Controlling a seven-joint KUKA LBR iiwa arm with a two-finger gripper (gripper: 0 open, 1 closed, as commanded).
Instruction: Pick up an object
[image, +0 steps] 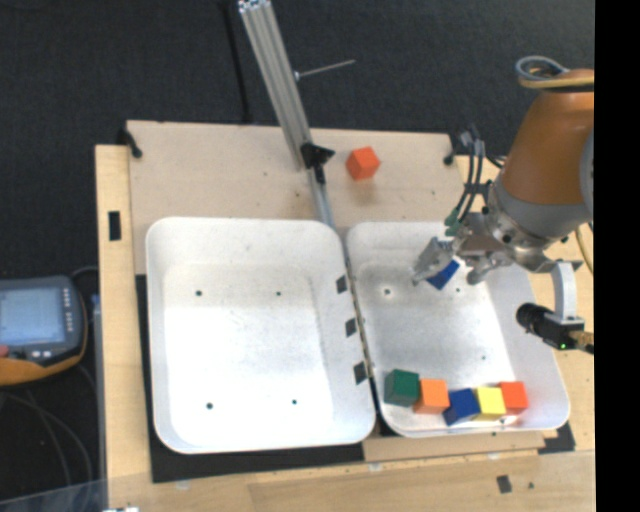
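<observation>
Blue shows between the jaws of the gripper (446, 266) at the upper right of the frame: a small blue block (443, 274) sits pinched there, and it looks to hang a little above the floor of the right bin (470, 335), though from this slant I cannot be sure it is clear of it. So the pick seems largely made; what is left, by my reckoning, is lifting it well free and keeping hold. Along that bin's lower edge lies a row of blocks, green (402, 386), orange (434, 394), a second blue one (462, 405), yellow (490, 401) and red-orange (513, 396). An orange cube (363, 163) rests on the counter (220, 170) above the bins, and the left bin (160, 330) lies alongside.
</observation>
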